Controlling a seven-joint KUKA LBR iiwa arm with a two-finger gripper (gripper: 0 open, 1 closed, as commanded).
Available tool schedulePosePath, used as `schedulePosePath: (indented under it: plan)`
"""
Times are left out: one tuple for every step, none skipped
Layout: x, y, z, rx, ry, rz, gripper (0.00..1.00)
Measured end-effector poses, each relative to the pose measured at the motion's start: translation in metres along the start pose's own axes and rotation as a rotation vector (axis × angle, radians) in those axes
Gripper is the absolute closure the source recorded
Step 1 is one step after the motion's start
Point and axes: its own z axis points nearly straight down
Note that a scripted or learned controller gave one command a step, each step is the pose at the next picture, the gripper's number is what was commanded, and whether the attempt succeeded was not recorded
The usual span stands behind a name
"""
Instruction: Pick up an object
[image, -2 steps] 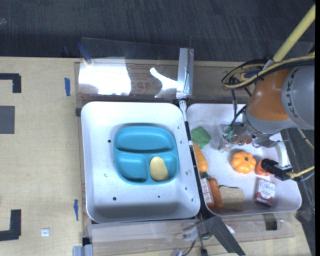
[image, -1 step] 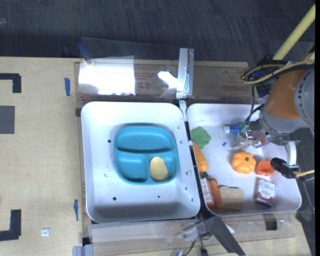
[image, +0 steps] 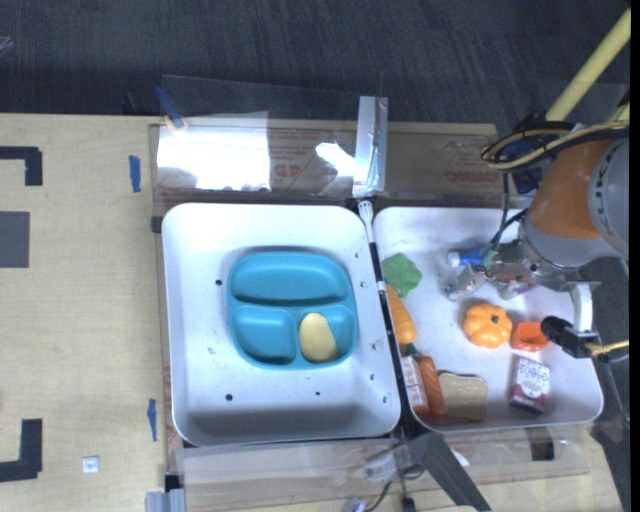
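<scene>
Approach step, as I read it — gripper (image: 497, 268) low in right bin (image: 430, 228), just above orange pumpkin (image: 487, 325). Cannot tell its state; nothing seen held. Next move, I judge — centre over pumpkin, descend, close. Blue tray (image: 290, 280) with yellow piece (image: 318, 337) sits in left bin (image: 190, 300).

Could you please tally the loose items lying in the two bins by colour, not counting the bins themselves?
Blue: 1, the divided tray
Yellow: 1, the potato-like piece in that tray
Green: 1, the leaf-shaped piece
Orange: 2, the carrot and the small pumpkin
Red: 2, the carton and the packet
Tan: 1, the bread slice
Total: 8
</scene>
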Motion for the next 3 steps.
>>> schedulePosePath:
  plan:
    - [-0.015, -0.039, -0.001, 0.001, 0.001, -0.211, 0.00]
    - [-0.015, -0.037, -0.012, -0.005, -0.001, -0.210, 1.00]
    - [0.023, 0.001, -0.100, -0.005, 0.000, -0.131, 1.00]
